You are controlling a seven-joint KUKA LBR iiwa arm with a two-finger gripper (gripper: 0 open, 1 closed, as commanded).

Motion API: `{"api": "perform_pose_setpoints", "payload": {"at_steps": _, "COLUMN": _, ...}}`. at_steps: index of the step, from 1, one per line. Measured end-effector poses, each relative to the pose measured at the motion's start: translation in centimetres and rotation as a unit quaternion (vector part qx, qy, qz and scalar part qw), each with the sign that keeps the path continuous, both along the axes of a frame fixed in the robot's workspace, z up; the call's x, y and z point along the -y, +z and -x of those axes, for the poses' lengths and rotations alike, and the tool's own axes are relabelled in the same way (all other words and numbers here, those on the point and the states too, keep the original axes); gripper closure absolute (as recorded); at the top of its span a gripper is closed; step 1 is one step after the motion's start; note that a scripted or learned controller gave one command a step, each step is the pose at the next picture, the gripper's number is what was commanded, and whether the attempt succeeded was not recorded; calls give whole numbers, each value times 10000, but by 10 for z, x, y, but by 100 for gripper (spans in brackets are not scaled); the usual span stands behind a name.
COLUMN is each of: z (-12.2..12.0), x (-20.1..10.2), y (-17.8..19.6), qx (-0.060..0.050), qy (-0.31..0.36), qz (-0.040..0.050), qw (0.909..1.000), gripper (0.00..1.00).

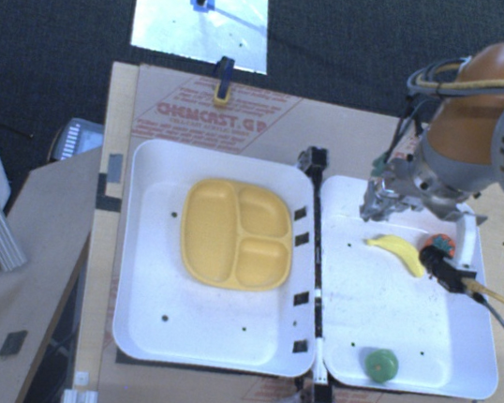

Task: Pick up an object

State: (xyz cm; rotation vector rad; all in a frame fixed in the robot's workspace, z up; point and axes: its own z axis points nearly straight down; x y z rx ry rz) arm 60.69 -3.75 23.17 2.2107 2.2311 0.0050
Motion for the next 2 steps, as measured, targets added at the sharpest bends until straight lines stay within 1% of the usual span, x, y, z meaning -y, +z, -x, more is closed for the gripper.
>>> {"api": "perform_pose_setpoints", "payload": {"at_steps": 1, "z": -5, "x": -57, "y": 8, "qx": -3, "qy": 5, "qz": -5, "qw": 10000, "gripper": 100}}
{"api": "perform_pose_setpoints", "payload": {"at_steps": 2, "z": -8, "x": -120, "y": 4, "qx": -5, "qy": 8, "qz": -7, "qw": 10000, "gripper": 100}}
